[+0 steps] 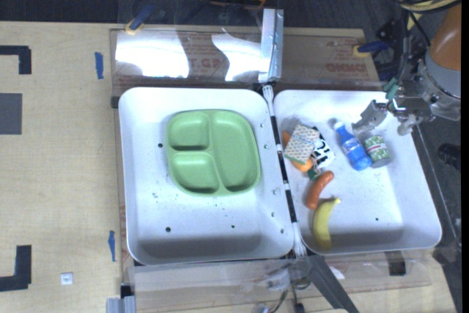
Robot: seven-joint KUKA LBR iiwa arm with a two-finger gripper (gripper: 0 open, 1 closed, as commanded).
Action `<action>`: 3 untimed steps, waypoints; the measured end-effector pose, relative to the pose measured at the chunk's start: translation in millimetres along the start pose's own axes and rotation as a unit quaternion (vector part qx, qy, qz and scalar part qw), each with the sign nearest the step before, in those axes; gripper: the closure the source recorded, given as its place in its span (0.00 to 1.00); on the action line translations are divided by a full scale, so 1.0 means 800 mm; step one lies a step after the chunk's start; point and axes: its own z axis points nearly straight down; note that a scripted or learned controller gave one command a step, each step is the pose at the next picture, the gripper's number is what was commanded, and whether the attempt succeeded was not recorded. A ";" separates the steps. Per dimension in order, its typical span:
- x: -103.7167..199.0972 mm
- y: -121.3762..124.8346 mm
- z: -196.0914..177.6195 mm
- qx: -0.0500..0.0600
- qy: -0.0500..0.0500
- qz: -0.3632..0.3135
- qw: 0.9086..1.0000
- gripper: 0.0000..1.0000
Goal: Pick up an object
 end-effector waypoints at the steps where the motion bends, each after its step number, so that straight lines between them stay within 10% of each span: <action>1: -0.001 0.043 0.126 0.000 0.000 0.022 1.000 0.00; 3: -0.028 0.061 0.197 -0.025 -0.002 0.057 0.998 0.00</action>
